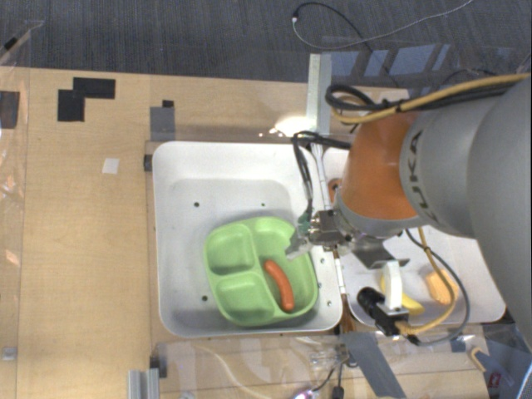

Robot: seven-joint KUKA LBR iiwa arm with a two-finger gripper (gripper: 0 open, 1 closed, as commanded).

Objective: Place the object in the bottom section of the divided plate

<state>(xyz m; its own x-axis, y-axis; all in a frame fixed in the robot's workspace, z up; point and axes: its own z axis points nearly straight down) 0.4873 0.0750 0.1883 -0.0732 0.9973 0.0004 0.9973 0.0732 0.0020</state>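
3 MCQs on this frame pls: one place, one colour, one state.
1. Where does the divided plate sit?
A. in the left bin
B. in the right bin
C. on the bare bench

2. What colour is the plate?
A. white
B. green
C. blue

3. How does the sausage lie?
A. held between the gripper's fingers
B. on the bin floor beside the plate
C. loose in one of the plate's compartments

Key: 1 A, the left bin's white floor surrounds the plate. 2 B, it is light green. 3 C, it rests in the long right-hand compartment, with the gripper above the plate's rim.
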